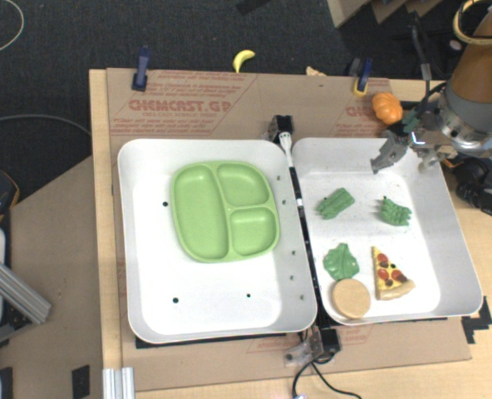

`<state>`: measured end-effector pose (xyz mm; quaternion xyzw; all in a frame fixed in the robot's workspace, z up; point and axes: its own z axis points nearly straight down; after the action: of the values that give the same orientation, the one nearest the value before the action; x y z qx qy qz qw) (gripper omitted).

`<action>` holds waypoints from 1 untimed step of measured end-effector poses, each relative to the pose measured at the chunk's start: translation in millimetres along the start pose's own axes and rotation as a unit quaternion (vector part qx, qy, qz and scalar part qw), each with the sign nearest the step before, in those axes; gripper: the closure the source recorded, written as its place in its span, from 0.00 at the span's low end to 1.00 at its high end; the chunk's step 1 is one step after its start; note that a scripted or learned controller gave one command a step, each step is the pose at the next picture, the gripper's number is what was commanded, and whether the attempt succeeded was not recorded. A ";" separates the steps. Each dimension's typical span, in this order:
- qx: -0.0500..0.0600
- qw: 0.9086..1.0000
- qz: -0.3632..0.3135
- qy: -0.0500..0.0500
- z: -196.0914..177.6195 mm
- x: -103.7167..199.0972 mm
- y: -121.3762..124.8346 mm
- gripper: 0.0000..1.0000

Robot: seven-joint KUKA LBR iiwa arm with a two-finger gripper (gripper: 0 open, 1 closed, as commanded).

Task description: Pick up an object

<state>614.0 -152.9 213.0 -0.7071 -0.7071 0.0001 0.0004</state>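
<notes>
The round tan cookie [351,298] lies at the near edge of the right bin [445,248], touching a leafy green toy [341,261]; the pizza slice [390,274] is just beside the cookie, and two more green pieces [336,203] [394,212] lie farther up the bin from it. The pincer [404,150] hovers over the bin's far part, well apart from the cookie, fingers spread and holding nothing. Likely trouble: these flat toys may slip from the closing fingers, and going for the cookie could nudge or catch the touching leaf.
</notes>
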 end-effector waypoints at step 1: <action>0.002 1.000 -0.002 0.001 133.4 64.9 -33.3 0.00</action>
<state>580.6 -87.9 79.7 -0.7058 -0.7084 0.0008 0.0031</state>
